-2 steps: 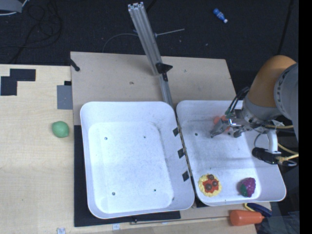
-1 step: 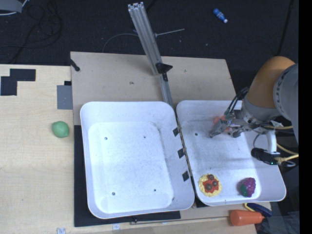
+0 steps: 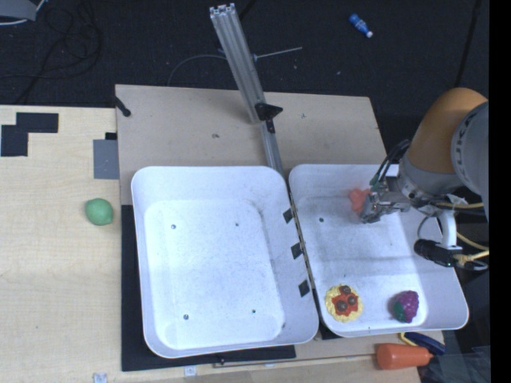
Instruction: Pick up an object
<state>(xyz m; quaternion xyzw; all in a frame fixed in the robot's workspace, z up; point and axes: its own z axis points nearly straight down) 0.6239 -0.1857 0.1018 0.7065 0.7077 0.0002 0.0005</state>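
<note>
My gripper [image 3: 372, 207] hangs low over the far part of the right bin [image 3: 375, 250], coming in from the right. A small red object [image 3: 356, 199] lies right against its left side, partly hidden by it. I cannot make out whether the object sits inside the gripper or just beside it. Near the bin's front edge lie a yellow round toy with red pieces on top [image 3: 343, 302] and a purple bunch of grapes [image 3: 405, 306].
The left bin [image 3: 211, 262] stands beside the right one, with black clips along the shared rim. An orange carrot [image 3: 402, 356] lies outside the right bin's front edge. A green ball [image 3: 99, 211] rests on the bench at far left. A metal rail [image 3: 247, 70] slants behind the bins.
</note>
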